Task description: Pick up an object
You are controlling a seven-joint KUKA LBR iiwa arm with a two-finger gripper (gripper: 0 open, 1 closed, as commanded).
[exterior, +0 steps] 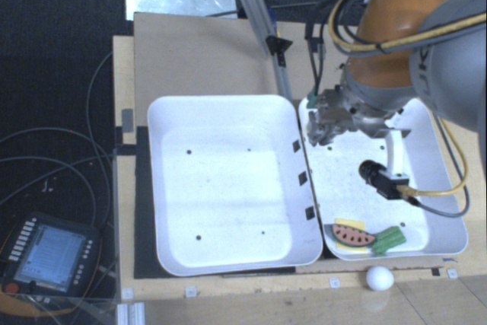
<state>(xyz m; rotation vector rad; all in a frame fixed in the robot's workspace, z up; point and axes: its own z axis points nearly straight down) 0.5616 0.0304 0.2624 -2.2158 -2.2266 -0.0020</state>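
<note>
Right now my jaws (319,129) hang low at about eleven o'clock in the right bin (434,164), close to the wall shared with the left bin (228,179). Whether they are apart or together I cannot tell; my wrist blocks the sight, and nothing shows between them.

What I could pick lies well apart from me, at roughly six o'clock in the right bin: a melon slice (353,235) and a green block (388,239) just beside it, perhaps touching. A white ball (379,278) sits outside on the tabletop (251,293), past the bin's near rim.

To do this well, I judge I should travel toward six o'clock, centre over one piece, and come down with the jaws set across its short side. The slice's long axis runs about nine to three, rind edge toward six. The block's runs from about eight to two. Both sit close to the rim, so a crowded descent may nudge them.
</note>
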